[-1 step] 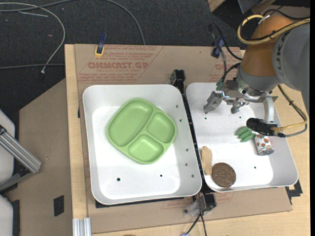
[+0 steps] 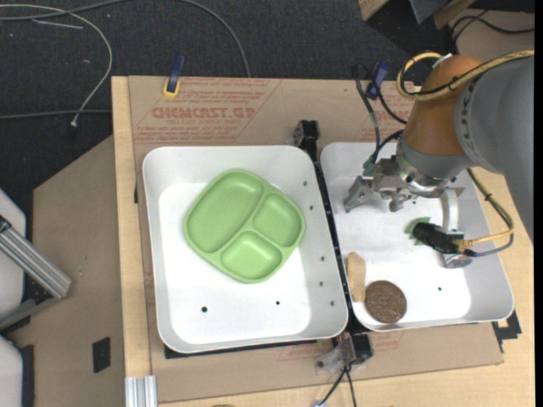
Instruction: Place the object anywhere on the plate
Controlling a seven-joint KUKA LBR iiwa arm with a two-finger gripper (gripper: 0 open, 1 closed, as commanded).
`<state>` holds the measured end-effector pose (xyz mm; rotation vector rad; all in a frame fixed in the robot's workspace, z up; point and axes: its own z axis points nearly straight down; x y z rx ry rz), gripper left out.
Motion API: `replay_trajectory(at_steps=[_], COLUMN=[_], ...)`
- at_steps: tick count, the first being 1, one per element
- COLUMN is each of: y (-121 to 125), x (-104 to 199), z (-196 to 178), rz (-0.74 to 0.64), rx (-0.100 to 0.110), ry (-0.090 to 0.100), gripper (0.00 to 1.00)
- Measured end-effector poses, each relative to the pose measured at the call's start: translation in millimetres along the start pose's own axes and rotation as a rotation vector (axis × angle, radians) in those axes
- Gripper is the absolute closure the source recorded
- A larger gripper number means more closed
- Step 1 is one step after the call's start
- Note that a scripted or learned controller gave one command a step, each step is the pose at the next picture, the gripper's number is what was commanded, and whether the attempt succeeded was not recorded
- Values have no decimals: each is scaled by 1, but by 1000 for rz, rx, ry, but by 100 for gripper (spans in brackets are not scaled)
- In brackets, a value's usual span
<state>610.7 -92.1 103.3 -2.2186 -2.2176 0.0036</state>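
Two shallow white bins [image 2: 161, 227] on a cardboard-topped bench, dark floor around, green three-compartment plastic plate [image 2: 244, 225] in the left bin, round brown cookie [image 2: 384, 301] in the right, my pincer [image 2: 373, 195] above that bin, fingers spread, holding nothing.

The bench [image 2: 212, 100] is topped with a brown cardboard sheet printed with red lettering, and two shallow white bins rest directly on it, side by side and touching along their inner edges. The right bin [image 2: 484, 291] lies directly beneath the gripper [image 2: 379, 195], whose jaws hang over its upper left part. The left bin [image 2: 165, 227] sits well off to the left of the jaws. A blue clip [image 2: 175, 73] grips the cardboard's far edge, well to the upper left of the jaws.
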Motion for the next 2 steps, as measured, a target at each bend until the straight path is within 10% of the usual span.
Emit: replay_trajectory(at_steps=[1,2], y=[0,1], x=[1,1], z=[19,7], rz=[0,0], rx=[0,-4], ry=[0,0], gripper=[0,100])
